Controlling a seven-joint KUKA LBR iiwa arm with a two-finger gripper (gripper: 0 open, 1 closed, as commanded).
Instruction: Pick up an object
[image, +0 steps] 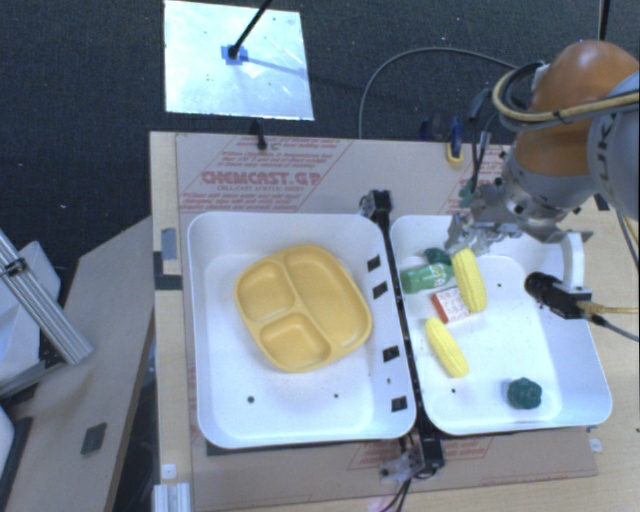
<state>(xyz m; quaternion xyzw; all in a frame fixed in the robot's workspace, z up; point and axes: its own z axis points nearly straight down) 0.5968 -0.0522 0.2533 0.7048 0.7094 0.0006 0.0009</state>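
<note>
At upper right of the frame, the hand (468, 232) hovers over the upper corn cob (468, 279), seemingly positioned for picking; its grip state cannot be told.

A yellow corn cob (469, 281) hangs upright, seemingly lifted, over the right bin's (560, 400) far-left part.
</note>
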